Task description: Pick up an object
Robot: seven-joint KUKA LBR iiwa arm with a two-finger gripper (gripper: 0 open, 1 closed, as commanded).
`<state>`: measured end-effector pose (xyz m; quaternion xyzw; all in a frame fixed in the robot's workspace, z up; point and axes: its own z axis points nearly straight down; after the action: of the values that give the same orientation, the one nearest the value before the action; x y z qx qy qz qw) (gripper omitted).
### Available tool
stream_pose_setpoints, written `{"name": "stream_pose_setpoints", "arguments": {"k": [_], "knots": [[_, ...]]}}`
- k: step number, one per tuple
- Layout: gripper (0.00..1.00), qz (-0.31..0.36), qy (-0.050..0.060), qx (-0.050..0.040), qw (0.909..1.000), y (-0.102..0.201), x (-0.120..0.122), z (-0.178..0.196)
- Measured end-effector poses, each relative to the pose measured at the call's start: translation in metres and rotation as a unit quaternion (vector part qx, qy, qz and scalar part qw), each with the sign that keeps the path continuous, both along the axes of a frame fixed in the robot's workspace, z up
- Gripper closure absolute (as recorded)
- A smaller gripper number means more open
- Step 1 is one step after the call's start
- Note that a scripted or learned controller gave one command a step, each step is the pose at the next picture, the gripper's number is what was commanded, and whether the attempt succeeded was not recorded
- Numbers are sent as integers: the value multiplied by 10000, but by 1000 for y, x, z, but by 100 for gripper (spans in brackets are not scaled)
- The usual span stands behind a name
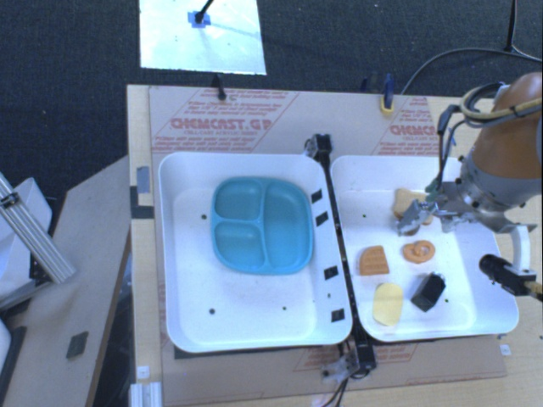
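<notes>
My gripper (428, 217) hangs over the back part of the right bin (501, 316), its fingers spread open with nothing between them. A tan chunk (405, 199) lies just left of the left finger (411, 220), partly hidden by it. An orange ring-shaped piece (418, 251) sits just in front of the gripper. Further forward lie an orange square piece (373, 261), a pale yellow oval (389, 303) and a black block (428, 292).
The left bin (182, 312) holds a blue divided plate (260, 225). A black-marked divider (333, 244) runs between the two bins. The arm's orange band (513, 134) and grey wrist stand over the right bin's far right side.
</notes>
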<state>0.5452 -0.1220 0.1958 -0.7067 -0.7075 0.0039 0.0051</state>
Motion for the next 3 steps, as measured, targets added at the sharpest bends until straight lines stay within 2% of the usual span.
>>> {"name": "stream_pose_setpoints", "arguments": {"k": [1,2,3], "knots": [[0,15,-71,-10,10000,0,3,8],[0,3,-51,-5,10000,7,2,-53],[0,-9,-97,-2,10000,8,4,-101]]}}
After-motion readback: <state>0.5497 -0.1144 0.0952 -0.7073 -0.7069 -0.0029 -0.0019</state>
